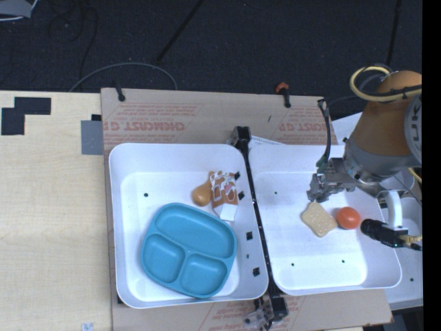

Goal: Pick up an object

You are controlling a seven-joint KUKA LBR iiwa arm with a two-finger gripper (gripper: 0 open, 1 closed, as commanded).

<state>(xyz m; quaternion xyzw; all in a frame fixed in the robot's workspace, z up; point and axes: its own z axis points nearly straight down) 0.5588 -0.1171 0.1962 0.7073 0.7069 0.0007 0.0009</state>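
Nearest the camera, a sky-blue plastic plate with three compartments (187, 249) lies flat in the left shallow white bin (127, 185), filling its near half. In the right shallow white bin (317, 271), further back, a tan square slice like toy toast (318, 220) lies on the floor, with a small red-orange ball (349, 217) just beside it on its right. The claw (320, 193) hangs just above the far edge of the tan slice, with nothing visibly held; whether it is released or clenched cannot be told from this angle. The grey arm with its orange band (382, 129) reaches in from the right. At about the same depth in the left bin, a rounded orange-brown piece (201, 194) touches a small brown-and-white patterned packet (224, 188). Behind both bins, brown cardboard (207, 119) covers the pale wooden worktop (48, 219).
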